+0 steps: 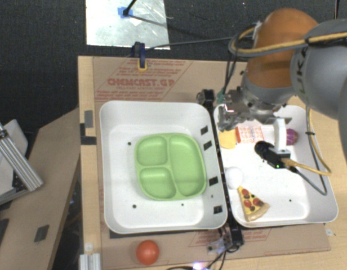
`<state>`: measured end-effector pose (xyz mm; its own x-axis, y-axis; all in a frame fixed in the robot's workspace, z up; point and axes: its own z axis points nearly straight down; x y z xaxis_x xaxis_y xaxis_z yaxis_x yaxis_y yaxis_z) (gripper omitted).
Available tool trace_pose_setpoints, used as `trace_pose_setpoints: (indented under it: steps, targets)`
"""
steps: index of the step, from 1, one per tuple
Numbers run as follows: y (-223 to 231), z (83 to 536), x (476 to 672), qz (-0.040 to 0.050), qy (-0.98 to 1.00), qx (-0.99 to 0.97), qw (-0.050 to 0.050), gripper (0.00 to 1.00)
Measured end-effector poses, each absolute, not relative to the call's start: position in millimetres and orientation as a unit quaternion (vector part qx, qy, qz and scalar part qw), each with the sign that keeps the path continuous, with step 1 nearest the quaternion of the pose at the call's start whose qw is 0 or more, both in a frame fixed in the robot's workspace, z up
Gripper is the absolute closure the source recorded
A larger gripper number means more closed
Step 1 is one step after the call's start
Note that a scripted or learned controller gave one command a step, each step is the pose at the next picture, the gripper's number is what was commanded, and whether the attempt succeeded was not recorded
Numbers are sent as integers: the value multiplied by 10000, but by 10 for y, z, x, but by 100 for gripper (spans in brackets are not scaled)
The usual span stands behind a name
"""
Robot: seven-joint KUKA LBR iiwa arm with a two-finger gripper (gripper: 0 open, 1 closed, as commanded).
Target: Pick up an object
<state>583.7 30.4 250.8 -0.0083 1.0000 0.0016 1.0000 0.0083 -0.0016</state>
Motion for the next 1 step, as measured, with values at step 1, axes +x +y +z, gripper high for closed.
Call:
trace_pose_setpoints:
  steps: [1]
  targets:
    - [844, 2545, 5690, -10, -7107, -7035, 9, 100]
